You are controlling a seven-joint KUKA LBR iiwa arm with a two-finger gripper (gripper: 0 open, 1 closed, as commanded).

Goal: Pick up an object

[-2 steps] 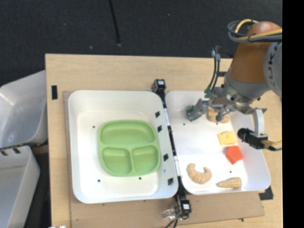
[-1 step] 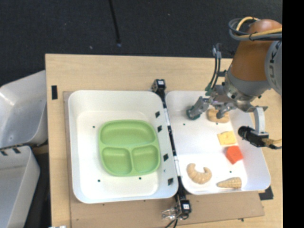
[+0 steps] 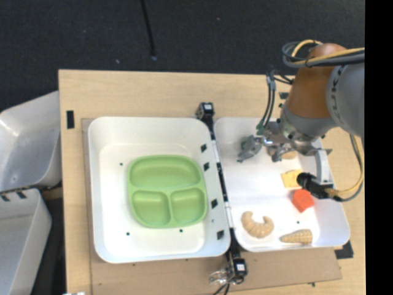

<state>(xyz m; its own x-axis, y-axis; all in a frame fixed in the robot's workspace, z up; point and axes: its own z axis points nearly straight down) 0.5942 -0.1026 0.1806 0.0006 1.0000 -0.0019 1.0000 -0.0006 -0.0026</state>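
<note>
Hovering low in the right bin (image 3: 344, 223), your gripper (image 3: 265, 147) has nothing between its fingers; whether they're spread, can't tell. Nothing lifted yet. Yellow piece (image 3: 290, 178) and orange block (image 3: 301, 200) just beyond the jaws, croissant (image 3: 257, 224) and cone (image 3: 296, 236) farther. Grasp and lift remain.

Green tray (image 3: 166, 189); orange block (image 3: 302, 200); yellow piece (image 3: 290, 178); tan croissant (image 3: 258, 225).

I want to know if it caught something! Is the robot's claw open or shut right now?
Gripper: it cannot be told from this view; it hangs over the right bin, with nothing seen between its fingers.
</note>
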